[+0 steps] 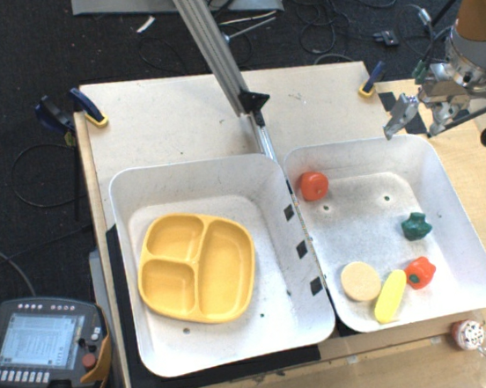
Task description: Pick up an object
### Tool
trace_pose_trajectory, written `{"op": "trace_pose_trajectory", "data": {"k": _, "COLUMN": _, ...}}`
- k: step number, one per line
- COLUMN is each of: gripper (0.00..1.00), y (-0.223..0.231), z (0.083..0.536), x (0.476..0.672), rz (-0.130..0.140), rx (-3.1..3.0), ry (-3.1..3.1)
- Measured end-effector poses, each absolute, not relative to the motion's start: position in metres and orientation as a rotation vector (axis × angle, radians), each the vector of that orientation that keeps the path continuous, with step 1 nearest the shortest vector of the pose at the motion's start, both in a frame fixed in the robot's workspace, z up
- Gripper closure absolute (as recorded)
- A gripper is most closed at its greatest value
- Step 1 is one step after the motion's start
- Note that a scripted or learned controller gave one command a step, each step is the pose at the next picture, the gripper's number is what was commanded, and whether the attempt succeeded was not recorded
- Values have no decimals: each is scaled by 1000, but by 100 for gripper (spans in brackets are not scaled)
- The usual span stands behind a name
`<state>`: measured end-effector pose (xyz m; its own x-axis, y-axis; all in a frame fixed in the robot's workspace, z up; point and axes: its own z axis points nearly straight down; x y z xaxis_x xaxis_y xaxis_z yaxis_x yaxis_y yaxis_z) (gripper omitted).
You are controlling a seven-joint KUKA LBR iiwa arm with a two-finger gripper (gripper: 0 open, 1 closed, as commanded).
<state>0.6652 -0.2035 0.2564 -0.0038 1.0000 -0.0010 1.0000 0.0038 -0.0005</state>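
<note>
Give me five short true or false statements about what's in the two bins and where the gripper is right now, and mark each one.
1. The yellow divided plate lies in the left bin. True.
2. The green object sits in the left bin. False: it is in the right bin, near its right wall.
3. The gripper is down among the objects in the right bin. False: it is at that bin's upper right corner, holding nothing.
4. The yellow banana-shaped piece lies beside the round beige disc. True.
5. The red-orange ball rests on the yellow plate. False: it lies on the floor of the right bin, near the top left.
</note>
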Motion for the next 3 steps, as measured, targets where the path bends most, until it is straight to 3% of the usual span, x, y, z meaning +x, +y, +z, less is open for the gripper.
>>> {"op": "trace_pose_trajectory", "data": {"k": 1, "gripper": 0, "y": -212, "z": 283, "x": 651, "rz": 1, "rx": 2220, "ry": 2218}}
{"op": "trace_pose_trajectory", "data": {"k": 2, "gripper": 0, "y": -212, "z": 245, "x": 651, "rz": -3, "rx": 2223, "ry": 2223}}
{"op": "trace_pose_trajectory", "data": {"k": 3, "gripper": 0, "y": -212, "z": 236, "x": 652, "rz": -2, "rx": 2221, "ry": 2222}}
